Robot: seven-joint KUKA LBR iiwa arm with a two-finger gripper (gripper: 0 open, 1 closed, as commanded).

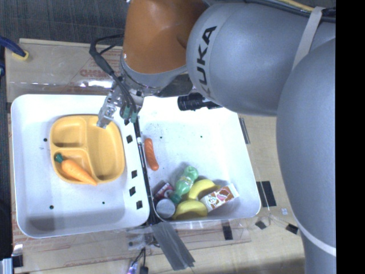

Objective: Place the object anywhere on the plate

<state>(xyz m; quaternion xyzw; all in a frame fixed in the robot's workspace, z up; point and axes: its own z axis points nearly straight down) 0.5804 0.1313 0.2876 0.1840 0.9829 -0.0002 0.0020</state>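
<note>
Claw (108,116) over carrot-bearing plate (108,147)

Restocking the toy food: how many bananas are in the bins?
2, both in the right bin near its front edge: one banana beside the green bottle, another just in front of it. Others could be hidden under the pile.

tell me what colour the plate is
Yellow: the plate sits in the left bin, seen in the camera view.
</note>
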